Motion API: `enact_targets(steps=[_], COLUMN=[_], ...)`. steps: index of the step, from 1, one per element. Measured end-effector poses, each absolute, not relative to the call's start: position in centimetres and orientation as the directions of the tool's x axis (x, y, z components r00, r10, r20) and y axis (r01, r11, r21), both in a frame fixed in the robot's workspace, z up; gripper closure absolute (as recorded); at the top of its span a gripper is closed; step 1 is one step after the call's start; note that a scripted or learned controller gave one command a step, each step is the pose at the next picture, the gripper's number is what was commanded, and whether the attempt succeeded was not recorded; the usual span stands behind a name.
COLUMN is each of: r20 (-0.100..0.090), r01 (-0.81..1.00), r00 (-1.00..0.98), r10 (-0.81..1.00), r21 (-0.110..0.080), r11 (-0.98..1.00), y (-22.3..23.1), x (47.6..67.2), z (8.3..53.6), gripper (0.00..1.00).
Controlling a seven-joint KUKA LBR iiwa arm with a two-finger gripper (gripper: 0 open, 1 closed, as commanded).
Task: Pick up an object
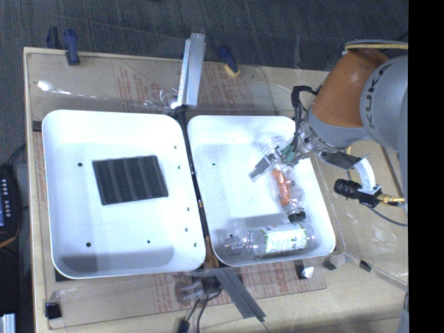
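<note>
The gripper [267, 164] hovers, reaching; whether it is spread I cannot tell. Just below-right lies an orange bottle [283, 186]; next, descend.

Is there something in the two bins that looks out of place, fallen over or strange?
Both clear bottles in the right bin lie on their sides: the large bottle along the near wall, the small bottle with orange contents by the gripper. The dark ribbed slab in the left bin sits slightly askew. Nothing looks spilled.
</note>
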State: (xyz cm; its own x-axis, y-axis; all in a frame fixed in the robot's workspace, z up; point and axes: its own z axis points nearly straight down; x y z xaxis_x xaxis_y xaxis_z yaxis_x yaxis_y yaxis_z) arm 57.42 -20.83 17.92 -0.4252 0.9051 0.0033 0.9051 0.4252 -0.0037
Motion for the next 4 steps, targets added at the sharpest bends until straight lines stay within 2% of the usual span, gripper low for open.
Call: enact_targets(steps=[1, 2, 3, 4], r20=[0.003, 0.003, 0.003, 0.004], r01=[0.904, 0.904, 0.873, 0.845], r00=[-0.428, -0.428, -0.488, -0.534], r10=[0.904, 0.904, 0.873, 0.845], r21=[-0.004, -0.004, -0.002, -0.003], r11=[0.428, 0.428, 0.488, 0.534], y=[-20.8, -20.8, -20.8, -20.8], x=[57.5, 57.5, 58.3, 57.2], z=[19.0, 19.0, 17.1, 16.7], gripper=[1.00, 0.00, 0.00, 0.00])
